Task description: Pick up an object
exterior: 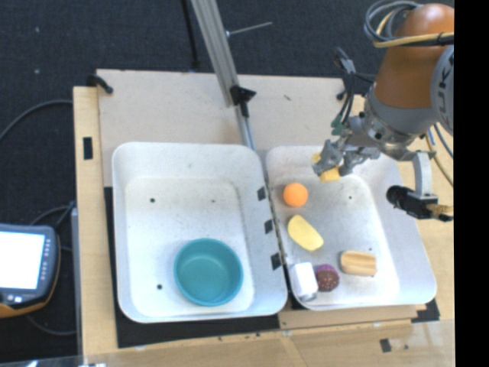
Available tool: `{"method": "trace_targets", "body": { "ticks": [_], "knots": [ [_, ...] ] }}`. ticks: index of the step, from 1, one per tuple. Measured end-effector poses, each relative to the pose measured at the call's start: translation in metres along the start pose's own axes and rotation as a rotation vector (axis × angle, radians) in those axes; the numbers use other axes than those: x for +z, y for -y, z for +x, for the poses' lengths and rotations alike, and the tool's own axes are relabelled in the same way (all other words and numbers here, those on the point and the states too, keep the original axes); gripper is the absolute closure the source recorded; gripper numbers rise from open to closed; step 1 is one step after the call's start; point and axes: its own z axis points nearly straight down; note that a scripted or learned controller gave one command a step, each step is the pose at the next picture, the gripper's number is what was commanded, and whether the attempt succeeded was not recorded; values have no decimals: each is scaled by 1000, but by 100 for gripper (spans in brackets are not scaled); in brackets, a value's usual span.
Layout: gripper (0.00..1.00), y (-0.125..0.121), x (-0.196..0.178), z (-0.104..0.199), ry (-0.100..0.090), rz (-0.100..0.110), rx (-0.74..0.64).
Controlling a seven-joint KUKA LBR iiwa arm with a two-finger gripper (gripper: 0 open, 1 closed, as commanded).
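Note:
My gripper (336, 161) hangs over the far left part of the right bin (397, 228). A small yellow object (330, 175) shows between its fingertips, and the gripper is shut on it. Below it in the same bin lie an orange ball (296, 195), a yellow oval piece (305, 233), a tan block (358, 263), a dark red ball (328, 278) and a white cylinder (304, 279).
The left bin (153, 174) holds a teal bowl (208, 271) near its front. A slanted metal post (221, 52) rises from behind the seam between the bins. A black fitting (405, 199) sticks out over the right bin's right side.

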Motion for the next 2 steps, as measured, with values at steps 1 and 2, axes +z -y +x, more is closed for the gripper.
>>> {"method": "trace_targets", "body": {
  "ticks": [1,2],
  "knots": [
    [100,-6,14,45,1,1,0],
    [100,-6,30,95,0,2,0]
  ]
}}
